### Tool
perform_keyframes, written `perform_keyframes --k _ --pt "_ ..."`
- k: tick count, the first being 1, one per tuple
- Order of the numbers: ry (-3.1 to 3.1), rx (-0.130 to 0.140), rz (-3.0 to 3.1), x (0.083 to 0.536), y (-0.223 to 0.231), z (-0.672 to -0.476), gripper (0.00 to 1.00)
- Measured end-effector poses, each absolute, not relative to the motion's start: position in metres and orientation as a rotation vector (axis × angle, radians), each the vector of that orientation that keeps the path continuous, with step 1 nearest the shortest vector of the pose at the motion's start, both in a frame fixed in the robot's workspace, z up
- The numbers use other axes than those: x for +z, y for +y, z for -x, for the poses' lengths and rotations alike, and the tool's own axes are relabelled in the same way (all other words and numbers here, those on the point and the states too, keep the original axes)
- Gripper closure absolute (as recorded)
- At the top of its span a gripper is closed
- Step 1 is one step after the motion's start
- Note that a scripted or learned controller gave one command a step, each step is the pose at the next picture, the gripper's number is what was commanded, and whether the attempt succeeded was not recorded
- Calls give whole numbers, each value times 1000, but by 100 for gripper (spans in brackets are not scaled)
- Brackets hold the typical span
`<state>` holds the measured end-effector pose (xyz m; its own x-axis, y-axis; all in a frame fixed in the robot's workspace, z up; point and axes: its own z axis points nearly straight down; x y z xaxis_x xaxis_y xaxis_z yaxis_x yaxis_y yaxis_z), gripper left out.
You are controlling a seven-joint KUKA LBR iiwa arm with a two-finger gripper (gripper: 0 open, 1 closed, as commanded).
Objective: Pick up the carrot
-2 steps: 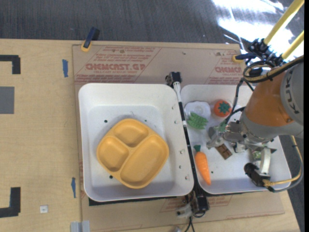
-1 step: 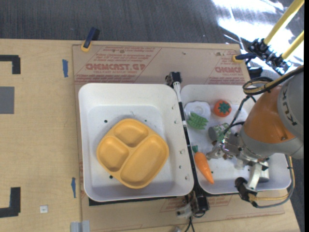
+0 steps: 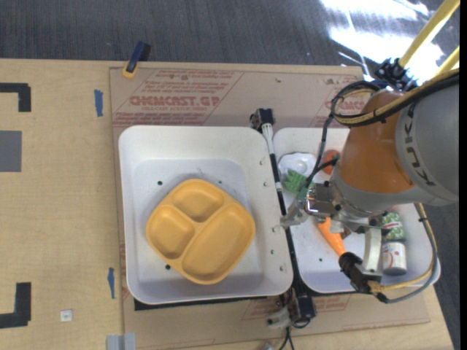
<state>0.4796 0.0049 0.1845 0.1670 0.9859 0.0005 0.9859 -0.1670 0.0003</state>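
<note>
Gripper (image 3: 330, 211) directly above carrot (image 3: 333, 240)

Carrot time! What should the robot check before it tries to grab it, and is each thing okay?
1. Carrot in sight: ok. An orange piece lies in the right bin, poking out below the wrist.
2. Whole carrot visible: not ok. The arm covers its upper part.
3. Carrot between the jaws: cannot tell. The wrist hides them.
4. Crowding near the carrot: not ok. A small can sits just right of it, a green thing up and left.
5. Cables out of the way: cannot tell. A black connector hangs close to the carrot's lower end.
6. Yellow plate out of the way: ok. It sits in the left bin.
</note>
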Motion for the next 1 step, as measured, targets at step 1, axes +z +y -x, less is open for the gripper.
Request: perform_keyframes --k 1 --pt "-2160 1 2281 184 -60 -479 0"
